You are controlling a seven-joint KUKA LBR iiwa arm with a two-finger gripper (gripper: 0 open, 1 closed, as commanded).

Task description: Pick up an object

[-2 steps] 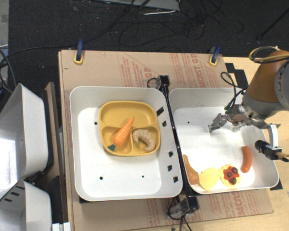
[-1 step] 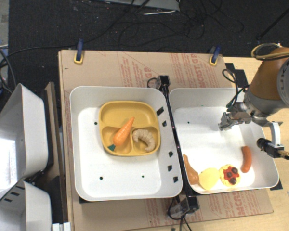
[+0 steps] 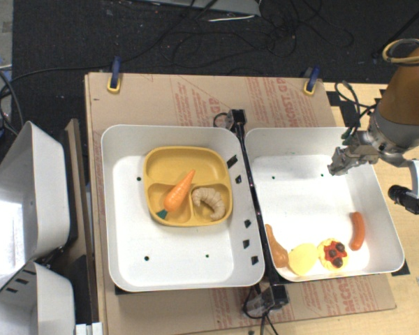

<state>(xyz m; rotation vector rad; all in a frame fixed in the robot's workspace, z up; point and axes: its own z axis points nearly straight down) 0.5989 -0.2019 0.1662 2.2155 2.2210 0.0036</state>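
Observation:
My gripper (image 3: 340, 163) hangs over the far right part of the right bin (image 3: 314, 187), with nothing seen between its fingers. In that bin's near end lie an orange sausage (image 3: 357, 229), a small pizza-like toy with red bits (image 3: 333, 252), a pale yellow round piece (image 3: 302, 257) and a brown drumstick-like piece (image 3: 275, 246). The left bin (image 3: 126, 201) holds a yellow divided plate (image 3: 153, 169) carrying a carrot (image 3: 179, 191) and a pale shrimp (image 3: 210, 202).
Both bins rest on a cardboard sheet (image 3: 188, 93) held by yellow clamps (image 3: 114, 84) at the back. Black clips join the bins along the centre wall (image 3: 246, 187). Grey boxes (image 3: 24, 187) stand at the left. Cables cross the dark floor behind.

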